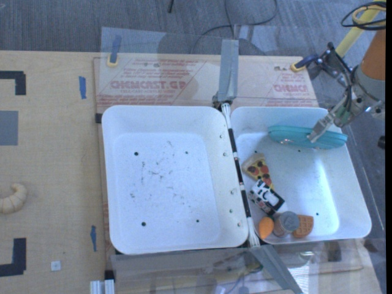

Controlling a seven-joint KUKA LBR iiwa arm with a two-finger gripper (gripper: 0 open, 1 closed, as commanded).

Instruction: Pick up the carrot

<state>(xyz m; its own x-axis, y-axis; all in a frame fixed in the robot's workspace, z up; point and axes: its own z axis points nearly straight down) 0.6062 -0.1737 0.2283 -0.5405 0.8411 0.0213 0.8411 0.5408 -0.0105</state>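
Observation:
An orange rounded piece point(265, 227) that looks like the carrot lies at the near left corner of the right bin point(358, 192). It sits against a grey can point(285, 223), with an orange-brown toy point(304, 225) on the can's other side. My gripper point(321, 129) is at the far side of that bin, its tip down at a flat teal dish point(300, 136), well away from the carrot. Nothing is seen held in it.
A pizza-slice toy point(255, 165) and a black-and-white toy point(265, 196) lie along the right bin's left wall. The left bin point(110, 164) stands beside it. A pale croissant-like toy point(12, 198) rests on the bench at far left. Cables hang near the arm.

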